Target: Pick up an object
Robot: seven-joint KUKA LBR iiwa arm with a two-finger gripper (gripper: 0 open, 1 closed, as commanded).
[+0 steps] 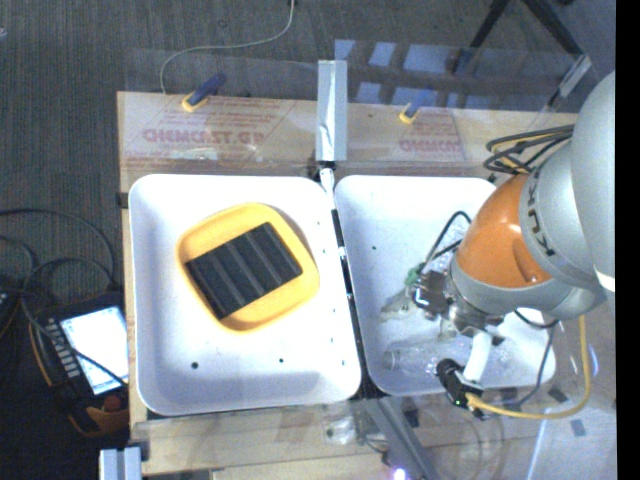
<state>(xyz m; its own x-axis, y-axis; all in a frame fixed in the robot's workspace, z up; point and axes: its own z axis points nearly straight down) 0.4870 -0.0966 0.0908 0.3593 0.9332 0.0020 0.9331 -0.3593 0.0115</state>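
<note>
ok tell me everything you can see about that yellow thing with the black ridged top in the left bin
The yellow object is a flat, rounded-corner slab, plastic or foam by its look, with a dark rectangular panel set in its top. That panel shows parallel ridges running its length. The object lies flat on the floor of the left bin, turned at a slant to the bin's walls, in its upper middle part. Nothing else touches it; the gripper is over the right bin.
</note>
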